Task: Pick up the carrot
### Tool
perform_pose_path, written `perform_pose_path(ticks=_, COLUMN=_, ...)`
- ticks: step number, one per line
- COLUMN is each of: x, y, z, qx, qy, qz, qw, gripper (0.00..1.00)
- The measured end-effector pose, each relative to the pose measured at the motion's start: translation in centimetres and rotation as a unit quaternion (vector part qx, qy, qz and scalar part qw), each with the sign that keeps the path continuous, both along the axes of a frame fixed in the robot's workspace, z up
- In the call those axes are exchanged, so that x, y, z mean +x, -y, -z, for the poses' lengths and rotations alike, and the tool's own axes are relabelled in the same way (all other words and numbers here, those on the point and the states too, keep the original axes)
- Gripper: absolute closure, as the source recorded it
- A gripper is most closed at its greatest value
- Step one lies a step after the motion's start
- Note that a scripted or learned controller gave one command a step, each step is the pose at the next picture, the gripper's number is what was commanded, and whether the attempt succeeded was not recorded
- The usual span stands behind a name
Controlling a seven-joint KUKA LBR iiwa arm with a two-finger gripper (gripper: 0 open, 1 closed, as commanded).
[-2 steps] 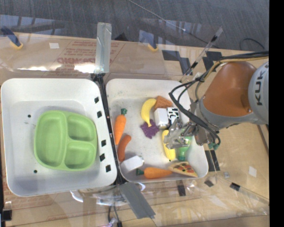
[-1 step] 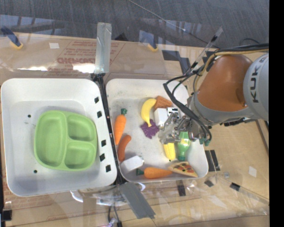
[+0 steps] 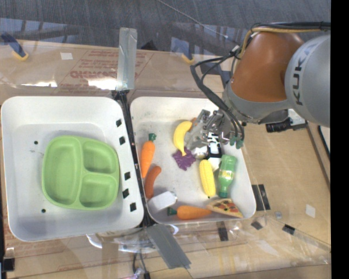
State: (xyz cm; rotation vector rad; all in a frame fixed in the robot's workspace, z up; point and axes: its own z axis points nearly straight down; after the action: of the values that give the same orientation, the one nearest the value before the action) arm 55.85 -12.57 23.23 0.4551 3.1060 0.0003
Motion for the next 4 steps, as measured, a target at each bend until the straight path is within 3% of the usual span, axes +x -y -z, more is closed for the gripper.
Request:
perform_pose_path(ticks=1, x=-8.1, y=-1.4, z=-2.4, qx=-0.0001, qy=0.0, qz=0.06, qw=0.9982, gripper=1.0)
perform_pose_path(ticks=2, x=-4.6, y=-2.5, z=-1.4, qx=-0.0002, qy=-0.001, qz=0.067, qw=0.9977, gripper=1.0)
perform_pose_path(ticks=3, x=-7.9, y=-1.7, z=-0.4, qx=-0.0002, qy=-0.002, qz=0.084, qw=0.9965, gripper=1.0)
perform_pose_path(ticks=4, x=-8.1, y=-3.6, z=0.7, qx=0.0004, qy=-0.002, qz=0.123, qw=0.9924, gripper=1.0)
